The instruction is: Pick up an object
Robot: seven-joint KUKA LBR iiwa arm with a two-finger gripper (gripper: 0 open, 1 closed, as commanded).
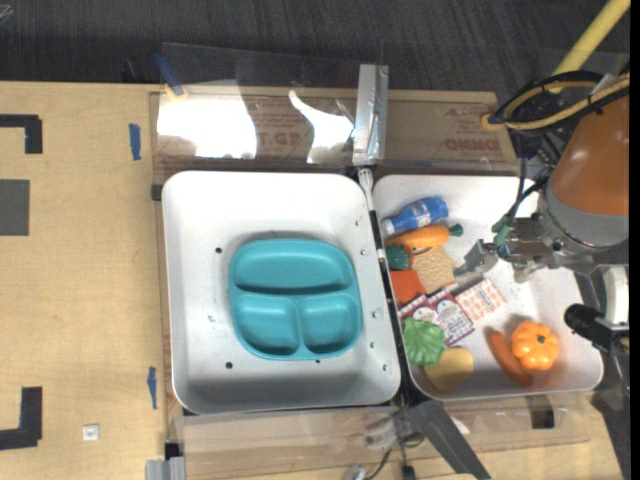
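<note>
Grey KUKA arm with a broad rounded orange band (598,173) above the wrist; black and yellow cables (545,103) looped beside its upper part. Small grey metal two-finger gripper (478,259) with dark fittings; black knob-like part (590,320) below the wrist.

Arm (592,183): we see it cut off at the right edge, its base out of frame.
Gripper (478,259): small and grey against the clutter; we cannot tell how it stands or whether it touches anything.
Right bin (580,373): its right wall lies partly behind the arm.
Packet (462,308): print too small for us to read.
Cracker (433,266): partly covered by neighbours.
Yellow rod (598,26): runs off the top right corner.
</note>
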